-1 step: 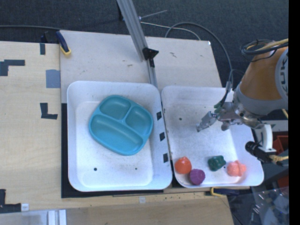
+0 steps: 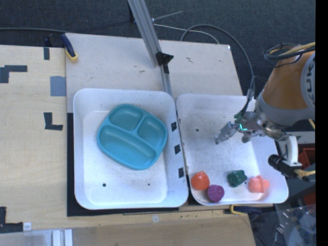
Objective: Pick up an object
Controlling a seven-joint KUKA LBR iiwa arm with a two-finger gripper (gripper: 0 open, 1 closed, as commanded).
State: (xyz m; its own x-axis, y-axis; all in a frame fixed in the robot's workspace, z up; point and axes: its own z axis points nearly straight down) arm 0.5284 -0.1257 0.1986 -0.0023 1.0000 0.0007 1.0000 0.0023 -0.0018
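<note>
As we look down from the camera view, we count two white bins; the left bin holds one blue divided plate; the right bin holds four small objects along its near edge, one orange, one purple, one green, one pink; the gripper hangs above bare floor farther back, and we cannot tell how its jaws stand.

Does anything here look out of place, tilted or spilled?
Nothing looks spilled or damaged. The blue divided plate lies askew in the left bin, and four small objects crowd the right bin's near edge.

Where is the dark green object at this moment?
The dark green object lies near the front edge of the right bin, between the purple object and the pink object.
</note>
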